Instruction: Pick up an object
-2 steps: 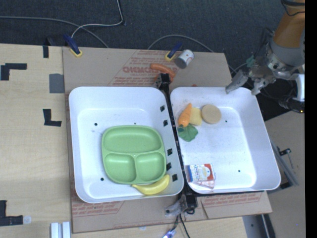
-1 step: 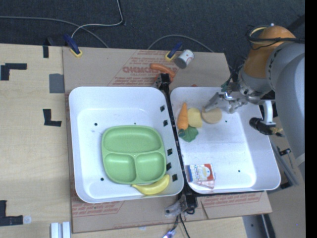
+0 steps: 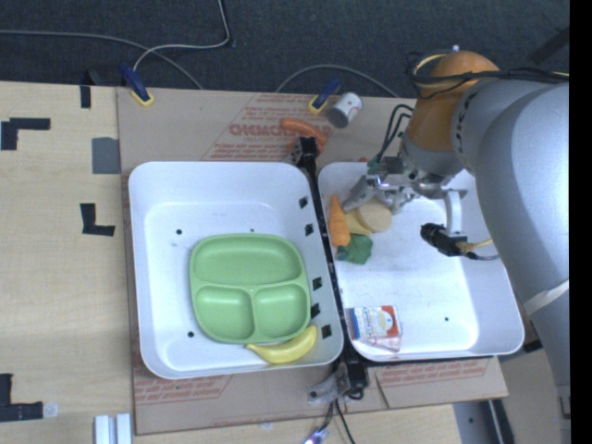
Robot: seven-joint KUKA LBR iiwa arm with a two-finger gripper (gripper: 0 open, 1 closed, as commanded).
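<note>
My gripper (image 3: pixel 372 199) reaches into the right bin (image 3: pixel 462 313) at its upper left. Its metal fingers (image 3: pixel 356 193) stand down over a pale round food piece (image 3: pixel 375 217). Just left of that lie an orange carrot-like piece (image 3: pixel 339 225) and a green leafy piece (image 3: pixel 355 248) against the bin's left wall. Whether anything sits between the fingers is hidden from this angle. A small red-and-white packet (image 3: pixel 375 326) lies at the bin's near left corner.
The left bin (image 3: pixel 157 211) holds a green divided plate (image 3: pixel 250 285) and a yellow banana (image 3: pixel 287 346) at its near edge. A black cable with a connector (image 3: pixel 444 239) hangs beside the wrist. An orange tool (image 3: pixel 303 128) and clamps lie behind the bins.
</note>
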